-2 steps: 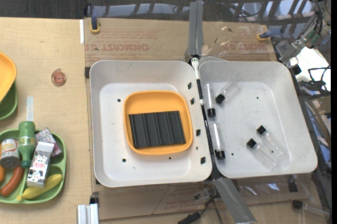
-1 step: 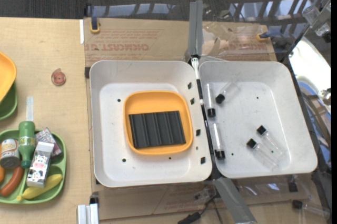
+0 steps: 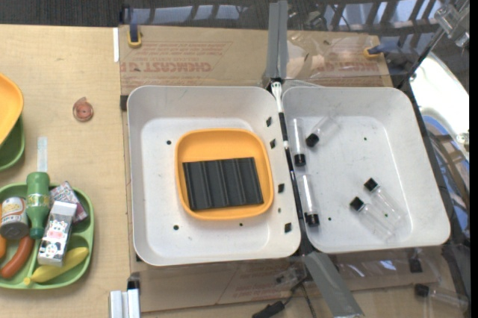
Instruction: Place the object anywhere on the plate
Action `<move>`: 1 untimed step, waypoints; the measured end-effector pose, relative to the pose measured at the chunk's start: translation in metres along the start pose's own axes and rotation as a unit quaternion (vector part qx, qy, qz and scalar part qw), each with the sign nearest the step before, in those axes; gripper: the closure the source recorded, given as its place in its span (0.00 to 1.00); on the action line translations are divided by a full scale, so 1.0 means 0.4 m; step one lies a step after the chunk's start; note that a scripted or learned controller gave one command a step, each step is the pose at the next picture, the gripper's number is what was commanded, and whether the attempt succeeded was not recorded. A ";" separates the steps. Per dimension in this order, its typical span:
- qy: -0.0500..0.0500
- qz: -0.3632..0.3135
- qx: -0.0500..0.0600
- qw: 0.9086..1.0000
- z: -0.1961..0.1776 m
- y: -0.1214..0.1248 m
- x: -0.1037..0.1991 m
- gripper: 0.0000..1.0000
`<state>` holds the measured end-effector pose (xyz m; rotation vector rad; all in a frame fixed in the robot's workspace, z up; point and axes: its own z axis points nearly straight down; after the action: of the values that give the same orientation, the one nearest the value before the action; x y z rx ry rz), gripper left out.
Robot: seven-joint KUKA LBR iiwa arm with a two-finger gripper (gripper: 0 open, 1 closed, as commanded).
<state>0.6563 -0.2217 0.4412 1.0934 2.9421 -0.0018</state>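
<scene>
Clear vials [image 3: 377, 206] barely show against the right bin [image 3: 418, 152].

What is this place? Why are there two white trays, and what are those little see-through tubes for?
This is a robot's workbench, seen by one camera fixed up high, looking down at a slant. Two shallow white bins sit side by side on brown cardboard. The left bin holds an orange plate with a dark ridged slab lying on it. The right bin holds several small clear tubes with black caps, scattered and lying down. A robot arm with a claw normally reaches in from the right side to pick up one thing and set it on the plate. The tubes are all in the right bin, so that job is not yet done. On the wooden table at the left sits a green tray of toy food, which looks like spare playthings for other tries.
</scene>
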 end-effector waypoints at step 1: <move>0.001 -0.171 -0.001 0.985 0.000 -0.005 0.004 1.00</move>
<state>0.6537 -0.2220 0.4410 0.5735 3.0870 0.0002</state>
